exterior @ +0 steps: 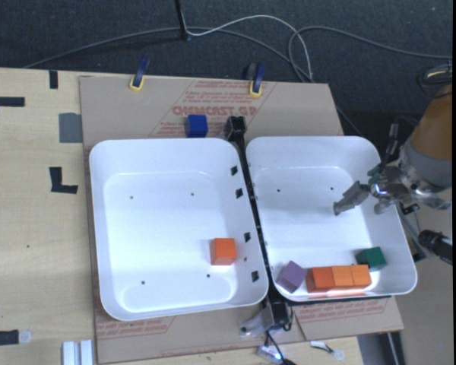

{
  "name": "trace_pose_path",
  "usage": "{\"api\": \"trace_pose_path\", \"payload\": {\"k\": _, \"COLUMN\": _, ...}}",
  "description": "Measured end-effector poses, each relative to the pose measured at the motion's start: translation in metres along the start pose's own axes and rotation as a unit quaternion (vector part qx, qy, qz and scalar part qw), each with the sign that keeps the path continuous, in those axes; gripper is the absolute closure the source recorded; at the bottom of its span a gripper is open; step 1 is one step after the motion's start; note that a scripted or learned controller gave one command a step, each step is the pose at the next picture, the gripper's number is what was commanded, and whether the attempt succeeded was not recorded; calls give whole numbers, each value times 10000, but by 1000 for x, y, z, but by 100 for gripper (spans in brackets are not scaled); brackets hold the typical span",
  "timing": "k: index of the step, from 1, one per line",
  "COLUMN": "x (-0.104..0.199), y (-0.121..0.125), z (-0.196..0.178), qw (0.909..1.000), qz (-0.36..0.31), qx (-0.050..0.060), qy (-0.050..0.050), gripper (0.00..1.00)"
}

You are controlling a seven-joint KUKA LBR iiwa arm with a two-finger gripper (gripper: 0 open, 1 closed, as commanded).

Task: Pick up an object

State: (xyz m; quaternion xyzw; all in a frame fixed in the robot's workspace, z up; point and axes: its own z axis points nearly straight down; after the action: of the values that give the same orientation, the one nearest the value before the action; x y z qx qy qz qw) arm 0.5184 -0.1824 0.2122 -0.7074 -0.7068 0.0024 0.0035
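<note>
White right bin taken as landmark. Gripper hangs over its right half, near the right wall, fingers spread apart with nothing between them. Along the bin's front wall: purple block nearest the divider, long orange block just beside it, green block behind that block's right end. Left bin adjoins the landmark; an orange cube sits toward its front right. Blue cube rests on cardboard behind the bins.
</note>
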Motion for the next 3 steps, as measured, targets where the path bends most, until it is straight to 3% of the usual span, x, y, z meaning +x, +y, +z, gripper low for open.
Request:
{"api": "trace_pose_path", "payload": {"k": 1, "x": 0, "y": 2, "z": -4, "qw": 10000, "qz": -8, "qx": -40, "qy": -8, "gripper": 0}}
{"api": "trace_pose_path", "payload": {"k": 3, "x": -7, "y": -16, "z": 110, "qw": 10000, "qz": -3, "qx": -12, "qy": -1, "gripper": 0}}
